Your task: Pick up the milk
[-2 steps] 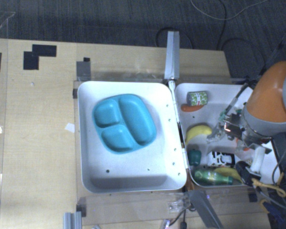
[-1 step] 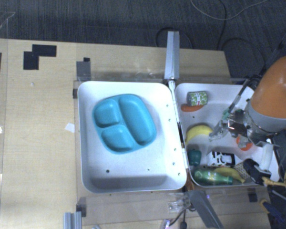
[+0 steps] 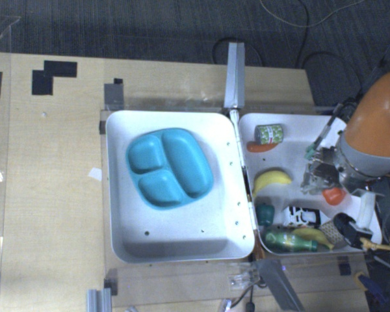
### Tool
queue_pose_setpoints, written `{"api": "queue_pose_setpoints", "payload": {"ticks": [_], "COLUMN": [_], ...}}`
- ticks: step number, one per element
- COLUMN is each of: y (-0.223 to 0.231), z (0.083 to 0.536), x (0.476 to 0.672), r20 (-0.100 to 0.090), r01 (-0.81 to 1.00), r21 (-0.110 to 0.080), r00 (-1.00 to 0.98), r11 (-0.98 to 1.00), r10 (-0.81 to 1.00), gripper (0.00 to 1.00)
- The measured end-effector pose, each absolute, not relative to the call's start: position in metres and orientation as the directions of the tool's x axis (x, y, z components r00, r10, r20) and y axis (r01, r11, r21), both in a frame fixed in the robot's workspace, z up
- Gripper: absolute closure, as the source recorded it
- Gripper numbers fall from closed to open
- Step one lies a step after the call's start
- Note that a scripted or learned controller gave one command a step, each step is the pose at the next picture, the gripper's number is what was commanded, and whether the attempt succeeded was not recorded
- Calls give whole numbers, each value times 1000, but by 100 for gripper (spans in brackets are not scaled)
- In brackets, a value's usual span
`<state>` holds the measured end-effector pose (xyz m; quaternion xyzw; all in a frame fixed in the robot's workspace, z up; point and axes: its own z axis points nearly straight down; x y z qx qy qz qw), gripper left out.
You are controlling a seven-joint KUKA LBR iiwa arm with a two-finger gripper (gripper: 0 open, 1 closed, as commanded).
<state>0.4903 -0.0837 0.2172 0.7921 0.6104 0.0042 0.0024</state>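
Hanging low over the right bin (image 3: 292,123), the jaws (image 3: 317,174) sit under the grey arm (image 3: 370,132) with its orange band; whether they are apart or together I cannot tell from here, and nothing shows clamped in them; the milk (image 3: 305,216), a black-and-white carton lying flat, rests just below the jaws toward the near wall of that bin; a yellow lemon (image 3: 273,179) lies to their left, a red-orange piece (image 3: 333,195) just to their right; beyond them, near the far wall, lie a green can (image 3: 269,134) and a carrot (image 3: 262,147); nearer than the milk lie a green bottle (image 3: 287,241) and a banana (image 3: 315,236); well off to the left, the other bin (image 3: 123,239) on the counter (image 3: 45,194) carries a blue divided plate (image 3: 170,167).
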Motion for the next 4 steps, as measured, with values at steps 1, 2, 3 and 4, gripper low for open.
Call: {"api": "queue_pose_setpoints", "payload": {"ticks": [1, 2, 3, 4], "y": [-84, -84, -160, -75], "z": [217, 103, 104, 186], "x": [490, 490, 540, 566], "r20": [4, 3, 2, 3], "r01": [967, 938, 771, 675], "r21": [9, 9, 2, 2], "r00": [255, 345, 637, 738], "r11": [-255, -345, -637, -738], "r10": [967, 938, 771, 675], "gripper": [0, 0, 0, 0]}}
